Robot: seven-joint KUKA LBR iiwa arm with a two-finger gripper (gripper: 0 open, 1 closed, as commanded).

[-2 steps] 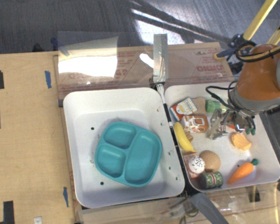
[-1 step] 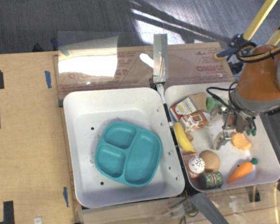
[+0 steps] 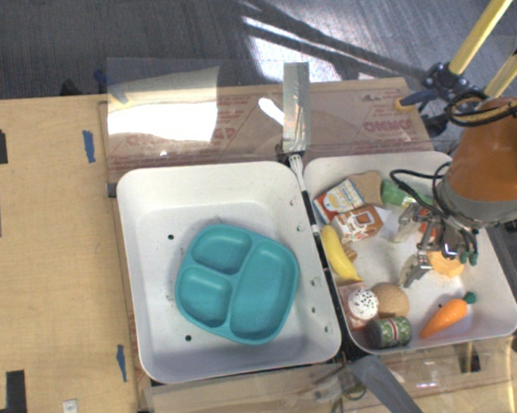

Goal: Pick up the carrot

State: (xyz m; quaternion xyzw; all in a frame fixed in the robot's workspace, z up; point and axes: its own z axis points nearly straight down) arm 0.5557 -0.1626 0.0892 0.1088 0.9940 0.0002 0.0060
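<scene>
Carrot (image 3: 446, 315), orange with a green top, lies in the near right corner of the right-hand white bin (image 3: 507, 311), untouched. The grey arm (image 3: 492, 169) with its orange band reaches in over that bin, its end effector (image 3: 433, 251) hanging above the bin floor just beyond the carrot; its metal fingers appear slightly parted and grip nothing, though clutter makes this hard to read. Nearby sit a banana (image 3: 338, 253), a small carton (image 3: 352, 211), a speckled white ball (image 3: 364, 303), a brown potato-like item (image 3: 391, 298) and a dark can (image 3: 389, 331). A teal divided plate (image 3: 236, 285) rests in the left bin (image 3: 146, 254).
</scene>
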